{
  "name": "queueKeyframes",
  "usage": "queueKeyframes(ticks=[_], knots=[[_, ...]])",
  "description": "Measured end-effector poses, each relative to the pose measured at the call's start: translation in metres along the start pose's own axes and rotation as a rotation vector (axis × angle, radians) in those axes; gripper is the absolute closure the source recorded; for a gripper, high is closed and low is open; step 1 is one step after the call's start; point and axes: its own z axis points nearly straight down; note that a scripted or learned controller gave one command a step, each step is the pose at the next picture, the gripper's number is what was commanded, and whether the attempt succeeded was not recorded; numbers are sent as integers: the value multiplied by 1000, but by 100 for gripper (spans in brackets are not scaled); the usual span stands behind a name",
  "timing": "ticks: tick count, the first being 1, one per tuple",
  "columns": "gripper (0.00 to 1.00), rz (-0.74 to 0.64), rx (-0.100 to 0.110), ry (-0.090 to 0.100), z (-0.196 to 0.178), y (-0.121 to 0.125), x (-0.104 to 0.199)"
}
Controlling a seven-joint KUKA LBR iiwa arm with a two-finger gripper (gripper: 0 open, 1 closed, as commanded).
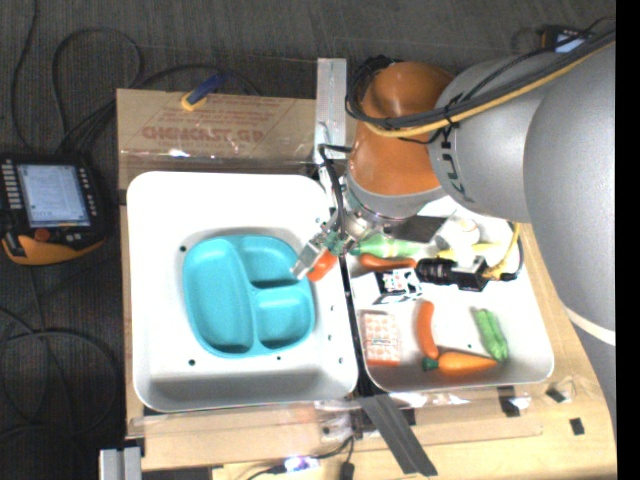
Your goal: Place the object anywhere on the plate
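Just one camera here, fixed up above the worktop (560,388) and looking down at a slant, not dead vertical. It sits far enough back to take in both white bins side by side: the left bin (150,298) with the blue plate (225,313) lands around the middle of the frame, the right bin (520,363) toward the lower right. There's spare room past the worktop's left edge too, so you get dark carpet (60,68), cables and a handheld pendant (45,208) on the floor. The arm (560,128) comes in from the right and, being closer to the lens, looks huge and covers the worktop's far right corner.
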Motion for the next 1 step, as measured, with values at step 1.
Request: queueKeyframes(ticks=[1], knots=[[0, 0, -1, 0, 0, 0, 0]])
